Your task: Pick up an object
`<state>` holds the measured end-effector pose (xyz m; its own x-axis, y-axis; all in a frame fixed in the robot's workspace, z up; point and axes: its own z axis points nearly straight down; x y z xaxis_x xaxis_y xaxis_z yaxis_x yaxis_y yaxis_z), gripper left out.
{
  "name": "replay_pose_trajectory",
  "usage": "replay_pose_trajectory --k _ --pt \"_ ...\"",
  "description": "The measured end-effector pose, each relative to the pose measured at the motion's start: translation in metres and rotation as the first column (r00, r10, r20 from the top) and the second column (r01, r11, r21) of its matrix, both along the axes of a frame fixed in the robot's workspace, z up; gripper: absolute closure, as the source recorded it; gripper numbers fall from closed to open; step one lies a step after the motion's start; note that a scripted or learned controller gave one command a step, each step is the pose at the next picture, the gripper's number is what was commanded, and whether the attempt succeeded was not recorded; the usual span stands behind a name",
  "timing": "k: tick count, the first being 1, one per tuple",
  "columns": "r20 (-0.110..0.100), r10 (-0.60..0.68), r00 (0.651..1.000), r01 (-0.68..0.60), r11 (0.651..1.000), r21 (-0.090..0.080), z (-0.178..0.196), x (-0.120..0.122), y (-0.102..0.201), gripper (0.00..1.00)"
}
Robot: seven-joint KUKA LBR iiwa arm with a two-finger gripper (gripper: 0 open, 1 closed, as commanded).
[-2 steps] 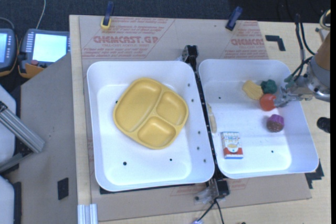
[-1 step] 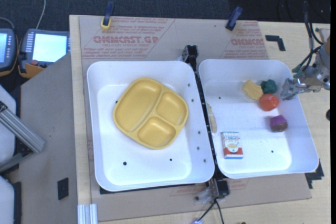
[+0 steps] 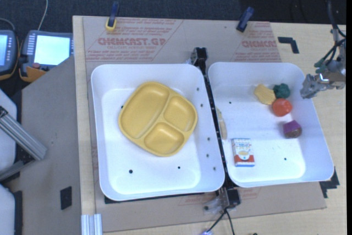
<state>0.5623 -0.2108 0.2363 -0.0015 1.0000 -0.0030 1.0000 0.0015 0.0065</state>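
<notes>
The right bin (image 3: 308,170) holds several small items. A yellow piece (image 3: 264,94) and a dark green piece (image 3: 282,89) lie side by side near its far right. A red-orange ball (image 3: 282,107) sits just in front of them, and a purple piece (image 3: 291,129) lies nearer still. A small white and red carton (image 3: 243,152) lies towards the front middle. My gripper (image 3: 311,86) hangs over the right rim of this bin, right of the green piece, with nothing seen in it.
The left bin (image 3: 110,173) holds a yellow divided plate (image 3: 158,117). A pale thin item (image 3: 221,121) lies along the right bin's left wall. Blue clamps (image 3: 245,19) (image 3: 113,15) grip the board's far edge. Cables hang at the far right.
</notes>
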Motion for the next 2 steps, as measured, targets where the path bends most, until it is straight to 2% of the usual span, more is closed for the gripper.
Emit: replay_pose_trajectory --k 2 --pt "-0.008 0.004 1.0 -0.004 1.0 0.006 0.009 -0.007 0.094 1.0"
